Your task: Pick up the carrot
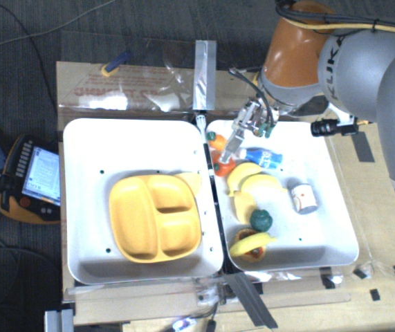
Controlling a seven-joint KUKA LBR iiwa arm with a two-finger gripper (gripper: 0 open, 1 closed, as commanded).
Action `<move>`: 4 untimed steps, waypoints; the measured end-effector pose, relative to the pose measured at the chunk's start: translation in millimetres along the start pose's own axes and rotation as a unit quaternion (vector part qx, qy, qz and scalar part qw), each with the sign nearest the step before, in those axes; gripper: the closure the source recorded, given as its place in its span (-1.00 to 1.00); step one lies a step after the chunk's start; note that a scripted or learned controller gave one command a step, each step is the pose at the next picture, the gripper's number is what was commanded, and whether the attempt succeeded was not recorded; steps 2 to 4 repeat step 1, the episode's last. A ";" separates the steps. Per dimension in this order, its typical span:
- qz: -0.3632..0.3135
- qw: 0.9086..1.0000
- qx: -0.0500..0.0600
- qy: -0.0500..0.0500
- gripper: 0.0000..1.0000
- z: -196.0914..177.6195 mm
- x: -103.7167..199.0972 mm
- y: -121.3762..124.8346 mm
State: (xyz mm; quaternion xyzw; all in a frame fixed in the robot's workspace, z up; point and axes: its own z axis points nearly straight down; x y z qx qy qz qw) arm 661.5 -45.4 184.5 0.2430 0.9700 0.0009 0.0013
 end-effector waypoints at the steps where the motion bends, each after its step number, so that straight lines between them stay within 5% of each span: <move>1: 0.113 0.994 0.000 0.001 -1.00 0.7 24.6 46.1; 4: 0.113 0.994 0.000 0.001 -1.00 0.7 24.6 46.1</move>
